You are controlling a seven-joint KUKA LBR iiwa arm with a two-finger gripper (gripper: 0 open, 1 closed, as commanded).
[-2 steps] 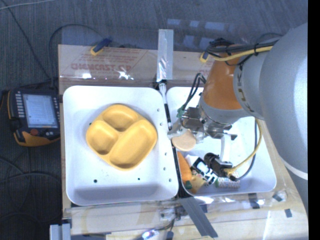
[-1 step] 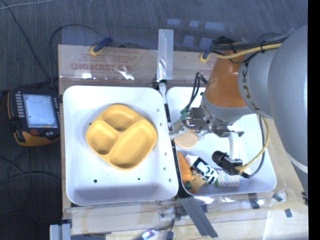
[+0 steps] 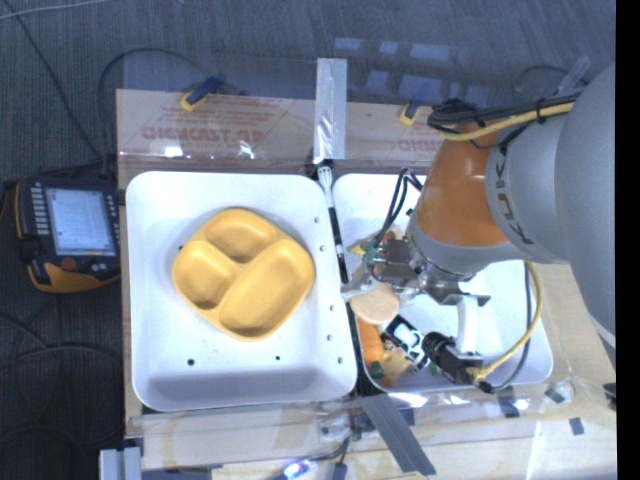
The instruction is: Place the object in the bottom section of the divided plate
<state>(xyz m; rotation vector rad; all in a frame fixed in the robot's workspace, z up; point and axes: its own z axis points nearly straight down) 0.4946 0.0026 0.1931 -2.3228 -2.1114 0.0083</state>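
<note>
The yellow divided plate [image 3: 243, 270] lies in the left white bin [image 3: 160, 368], with two small sections toward the back and left and one large section at the front right. My gripper [image 3: 392, 280] is low in the right bin [image 3: 535, 363], near its left wall. A tan round disc [image 3: 372, 306] lies just under and left of the gripper. An orange carrot-like piece [image 3: 371, 345] sits in front of the disc, and a small green item [image 3: 371, 254] is just behind the gripper. The arm hides much of the right bin.
The ridge between the two bins [image 3: 338, 268] runs just left of the gripper. A teach pendant [image 3: 68, 230] lies on the floor left of the bench. Clear plastic sheeting [image 3: 215, 128] covers the bench behind the bins.
</note>
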